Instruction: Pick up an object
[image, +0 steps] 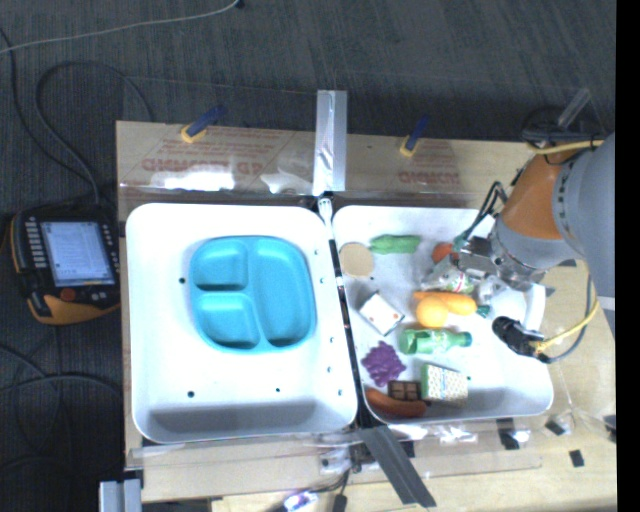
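The gripper (462, 268) hangs low over the toy-filled right bin (520, 395), likely to grab one, with the orange toy (444, 308) just below it, but I cannot tell its grip.

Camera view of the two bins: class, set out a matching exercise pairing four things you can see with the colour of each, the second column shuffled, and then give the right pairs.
Things
1. divided tray in the left bin
2. bunch of grapes
3. bottle lying on its side
4. band above the arm's wrist

Colours
A. orange
B. blue
C. green
D. purple

Pairs: 1-B, 2-D, 3-C, 4-A
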